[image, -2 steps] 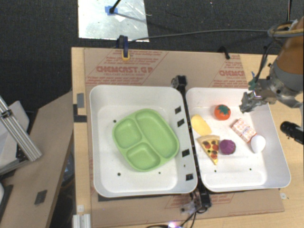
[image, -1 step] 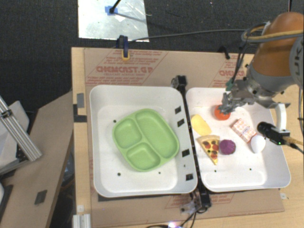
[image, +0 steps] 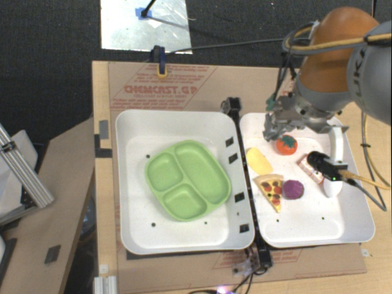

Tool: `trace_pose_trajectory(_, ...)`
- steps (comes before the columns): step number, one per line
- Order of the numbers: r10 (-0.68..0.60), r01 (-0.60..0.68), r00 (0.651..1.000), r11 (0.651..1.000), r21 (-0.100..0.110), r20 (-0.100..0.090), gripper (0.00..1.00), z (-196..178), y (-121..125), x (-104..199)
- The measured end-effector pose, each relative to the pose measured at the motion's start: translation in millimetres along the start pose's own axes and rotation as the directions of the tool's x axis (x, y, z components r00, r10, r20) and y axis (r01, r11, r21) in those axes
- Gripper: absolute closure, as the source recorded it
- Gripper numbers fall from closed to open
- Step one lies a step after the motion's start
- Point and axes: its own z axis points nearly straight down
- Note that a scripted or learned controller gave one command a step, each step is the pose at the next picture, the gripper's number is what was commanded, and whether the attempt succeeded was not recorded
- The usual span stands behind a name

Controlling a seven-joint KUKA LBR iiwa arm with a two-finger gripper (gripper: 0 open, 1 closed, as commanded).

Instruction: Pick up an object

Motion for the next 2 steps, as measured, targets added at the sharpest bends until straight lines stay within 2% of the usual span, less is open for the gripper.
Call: trace_pose_trajectory(2, 0.001, -0.001, 1.000, 1.000, 0.001, 0.000, 1.00, 8, 18, 94)
